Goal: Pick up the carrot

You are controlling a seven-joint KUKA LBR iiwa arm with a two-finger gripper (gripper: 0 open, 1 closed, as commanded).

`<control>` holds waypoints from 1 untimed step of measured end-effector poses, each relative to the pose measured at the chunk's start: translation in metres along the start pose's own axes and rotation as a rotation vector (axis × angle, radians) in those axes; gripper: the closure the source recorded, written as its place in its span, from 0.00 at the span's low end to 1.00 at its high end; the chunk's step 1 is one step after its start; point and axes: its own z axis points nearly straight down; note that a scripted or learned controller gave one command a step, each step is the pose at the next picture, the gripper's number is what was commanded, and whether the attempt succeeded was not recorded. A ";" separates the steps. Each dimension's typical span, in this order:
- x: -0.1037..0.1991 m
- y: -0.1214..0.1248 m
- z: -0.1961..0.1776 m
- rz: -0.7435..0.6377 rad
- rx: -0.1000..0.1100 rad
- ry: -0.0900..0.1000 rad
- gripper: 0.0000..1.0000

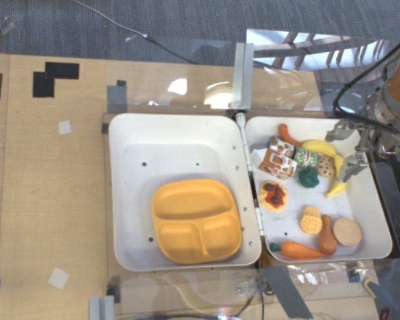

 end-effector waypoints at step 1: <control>0.034 0.023 0.133 -0.094 -0.005 0.010 0.00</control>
